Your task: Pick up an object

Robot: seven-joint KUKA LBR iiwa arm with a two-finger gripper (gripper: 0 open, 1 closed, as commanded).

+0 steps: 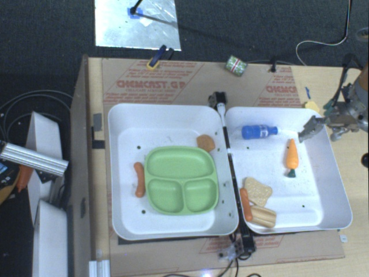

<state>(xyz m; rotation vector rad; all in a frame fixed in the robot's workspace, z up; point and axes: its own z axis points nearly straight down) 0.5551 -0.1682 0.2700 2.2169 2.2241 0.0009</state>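
In the camera view we see two shallow white bins side by side on a cardboard-covered worktop point(173, 79), their inner rims meeting at a dark seam near the frame's centre. The left bin point(124, 131) is mostly taken up by a smooth green divided plate point(181, 179) with three compartments; a thin reddish sausage point(139, 179) lies just beside the plate's left edge, and a round brown cookie-like piece point(205, 142) sits at the plate's upper right corner, near the seam. Bare floor remains along this bin's upper part.

The right bin point(337, 206) has more open room. A blue bottle point(259, 132) lies on its side near the upper rim, and an orange carrot point(292, 156) with a dark green tip lies right of centre, well apart from the bottle. In the lower left corner a pale bread slice point(257, 191), a tan roll point(263, 216) and a second reddish sausage point(245, 204) crowd together against the seam. The bin's lower right floor is bare.

The gripper point(311, 128) hangs at the right bin's upper right rim, just above the carrot and apart from it; we cannot tell whether it is open or closed, and we see nothing gripped.
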